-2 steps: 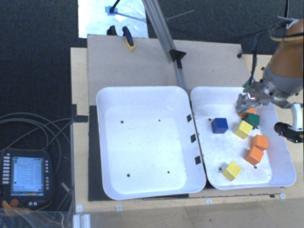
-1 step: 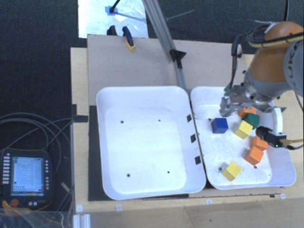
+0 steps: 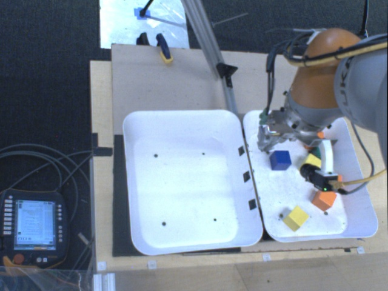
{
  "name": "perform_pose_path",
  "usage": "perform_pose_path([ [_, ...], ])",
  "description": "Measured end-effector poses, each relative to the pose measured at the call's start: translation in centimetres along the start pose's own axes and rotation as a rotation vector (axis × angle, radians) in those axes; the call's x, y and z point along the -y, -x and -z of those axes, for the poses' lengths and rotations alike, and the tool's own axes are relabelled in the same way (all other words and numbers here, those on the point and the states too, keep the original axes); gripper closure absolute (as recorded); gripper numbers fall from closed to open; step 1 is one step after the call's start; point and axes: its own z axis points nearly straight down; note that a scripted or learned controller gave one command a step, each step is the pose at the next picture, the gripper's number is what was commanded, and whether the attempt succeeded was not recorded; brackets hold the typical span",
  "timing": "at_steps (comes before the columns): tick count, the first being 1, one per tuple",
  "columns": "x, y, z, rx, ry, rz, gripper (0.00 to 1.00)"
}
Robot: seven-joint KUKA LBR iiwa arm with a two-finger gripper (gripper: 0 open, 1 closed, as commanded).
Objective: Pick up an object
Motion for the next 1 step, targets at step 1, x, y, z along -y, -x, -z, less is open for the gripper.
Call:
perform_pose_path([
  [1, 0.32, -5.45, 1.78, 0.0, 0.003, 0.001, 1.0],
])
